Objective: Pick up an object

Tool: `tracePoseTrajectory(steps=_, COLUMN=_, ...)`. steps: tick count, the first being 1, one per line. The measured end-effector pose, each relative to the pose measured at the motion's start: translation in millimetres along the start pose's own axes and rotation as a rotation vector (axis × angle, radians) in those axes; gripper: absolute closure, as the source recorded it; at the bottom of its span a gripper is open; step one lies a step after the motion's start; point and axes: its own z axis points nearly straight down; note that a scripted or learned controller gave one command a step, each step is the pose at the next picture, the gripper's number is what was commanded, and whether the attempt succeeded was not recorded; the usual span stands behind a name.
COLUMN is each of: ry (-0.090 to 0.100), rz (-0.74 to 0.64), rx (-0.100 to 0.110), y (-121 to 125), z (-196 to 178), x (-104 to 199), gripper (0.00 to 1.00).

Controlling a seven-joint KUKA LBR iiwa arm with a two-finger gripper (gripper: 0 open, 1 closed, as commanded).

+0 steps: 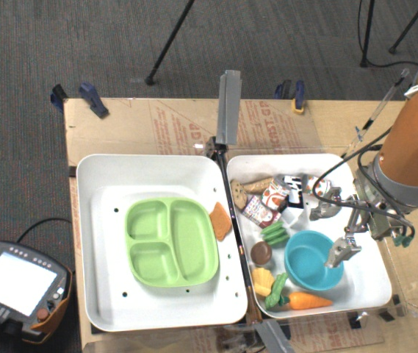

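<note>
Blue bowl (311, 260), low in the right bin (370, 297) at the frame's lower right, lies directly under the tool (339, 254), which hangs at its right rim; tool state cannot be told.

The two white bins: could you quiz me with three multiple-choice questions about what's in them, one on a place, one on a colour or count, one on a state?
1. Where does the green divided plate lie?
A. left bin
B. right bin
C. on the cardboard

2. What colour is the bowl?
A. red
B. blue
C. yellow

3. How does the bowl sit?
A. upside down
B. on its side
C. upright, opening up

Answers:
1 A, the plate lies flat on the left bin floor.
2 B, it is blue, next to the toy carrot in the right bin.
3 C, its hollow inside faces the camera, with the end effector at its rim.
</note>
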Motion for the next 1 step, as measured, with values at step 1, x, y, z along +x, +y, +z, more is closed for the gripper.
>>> tracePoseTrajectory(steps=1, ry=-0.008, rz=-0.042, rx=0.002, y=20.4, z=161.6, x=13.7, gripper=0.00)
